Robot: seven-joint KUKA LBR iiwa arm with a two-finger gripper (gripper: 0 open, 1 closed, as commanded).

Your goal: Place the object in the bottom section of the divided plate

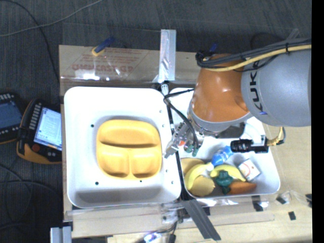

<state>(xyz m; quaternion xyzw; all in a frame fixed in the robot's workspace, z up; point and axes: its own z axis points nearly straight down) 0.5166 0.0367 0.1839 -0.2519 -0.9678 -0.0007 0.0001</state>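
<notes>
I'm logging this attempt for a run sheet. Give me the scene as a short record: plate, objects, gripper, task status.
plate: yellow divided plate in the left bin, one long section at the far side, two smaller ones at the near side, nothing in any of them
objects: pile of toy items in the right bin
gripper: gripper over the wall between the two bins; finger state unclear
task status: not yet done

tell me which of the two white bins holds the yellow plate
The left bin: the yellow plate lies in it, while the right bin holds a heap of small items.
</notes>
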